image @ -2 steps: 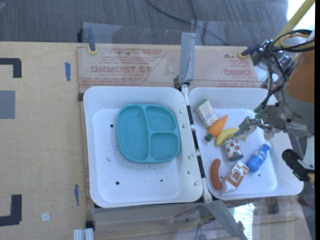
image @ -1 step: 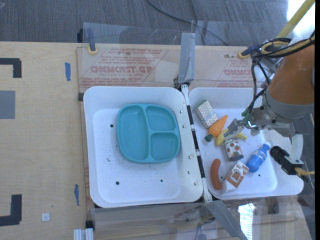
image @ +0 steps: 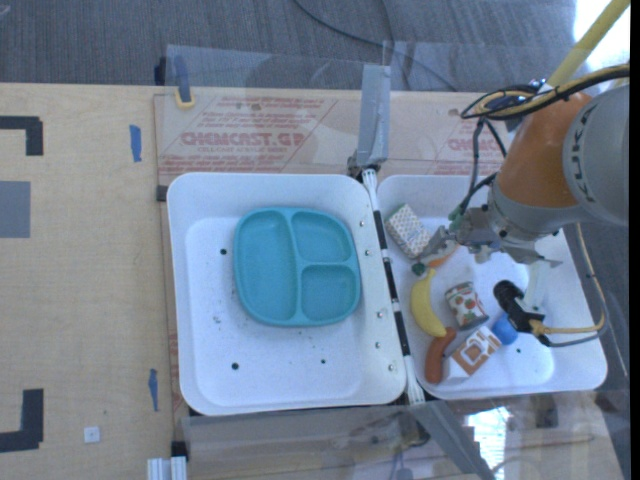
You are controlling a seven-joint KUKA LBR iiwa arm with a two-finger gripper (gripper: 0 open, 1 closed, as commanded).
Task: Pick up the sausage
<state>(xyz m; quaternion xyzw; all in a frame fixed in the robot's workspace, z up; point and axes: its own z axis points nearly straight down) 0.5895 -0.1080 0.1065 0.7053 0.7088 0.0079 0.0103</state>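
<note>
Nearest, small reddish-brown sausage lies untouched beside the yellow plastic banana; grey gripper hovers farther off, its grip unreadable

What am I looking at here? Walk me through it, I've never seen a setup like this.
A single camera looks down at a slant on a bench with two white bins. The left bin holds a teal divided plate. The right bin holds a banana, a reddish sausage, which the machine should pick up, and some small boxes. The grey and orange shape is a robot arm reaching in from the right. Its gripper hangs over the right bin's far part, apart from the sausage.
</note>
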